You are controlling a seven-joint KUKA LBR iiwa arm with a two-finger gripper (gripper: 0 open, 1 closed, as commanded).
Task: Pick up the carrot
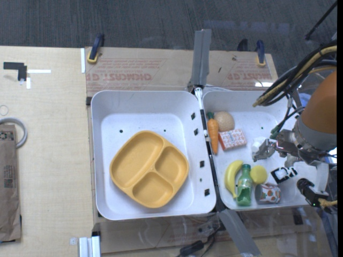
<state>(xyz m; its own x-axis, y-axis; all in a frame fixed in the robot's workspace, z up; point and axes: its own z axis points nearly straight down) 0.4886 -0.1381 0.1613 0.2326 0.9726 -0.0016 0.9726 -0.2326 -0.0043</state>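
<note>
The carrot (214, 135) is orange with a green top and lies lengthwise along the left wall of the right bin (242, 97), close to the divider. The gripper (264, 151) hangs over the right half of that bin, well to the right of the carrot and apart from it. A red-and-white box (232, 139) lies between them. The arm's orange band (326, 110) rises behind the gripper at the right edge.
A tan round item (224, 121) touches the carrot's top end. A banana (232, 176), green bottle (244, 186), yellow lemon (259, 173) and red-and-white packet (268, 194) crowd the bin's front. The left bin (107, 116) holds a yellow divided plate (150, 168).
</note>
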